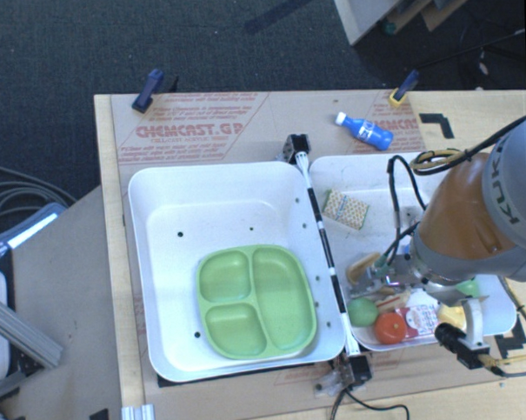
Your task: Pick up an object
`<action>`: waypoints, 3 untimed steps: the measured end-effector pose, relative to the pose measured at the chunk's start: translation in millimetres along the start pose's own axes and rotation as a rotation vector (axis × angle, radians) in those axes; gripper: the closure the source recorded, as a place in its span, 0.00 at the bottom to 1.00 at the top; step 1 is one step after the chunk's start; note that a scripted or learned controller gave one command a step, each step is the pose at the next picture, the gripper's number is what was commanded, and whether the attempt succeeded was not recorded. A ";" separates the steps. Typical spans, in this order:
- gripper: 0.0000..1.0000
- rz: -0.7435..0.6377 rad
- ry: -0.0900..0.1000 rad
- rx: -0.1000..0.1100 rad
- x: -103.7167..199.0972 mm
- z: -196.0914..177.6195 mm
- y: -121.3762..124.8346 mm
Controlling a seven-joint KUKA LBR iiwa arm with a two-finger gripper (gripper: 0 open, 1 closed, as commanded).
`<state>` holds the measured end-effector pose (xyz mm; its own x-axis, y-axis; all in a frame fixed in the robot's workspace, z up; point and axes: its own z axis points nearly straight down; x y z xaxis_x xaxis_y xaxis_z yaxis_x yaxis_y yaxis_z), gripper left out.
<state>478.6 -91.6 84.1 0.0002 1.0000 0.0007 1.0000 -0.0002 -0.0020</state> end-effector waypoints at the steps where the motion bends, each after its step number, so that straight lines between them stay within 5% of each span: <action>1: 0.00 0.001 -0.002 -0.003 -37.4 -0.5 24.8; 2: 1.00 0.001 -0.003 -0.006 -37.2 -10.7 25.5; 3: 1.00 -0.001 -0.001 -0.003 -16.8 -116.3 9.8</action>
<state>488.6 -108.5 200.4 -0.0005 1.0000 -0.0003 1.0000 0.0005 0.0008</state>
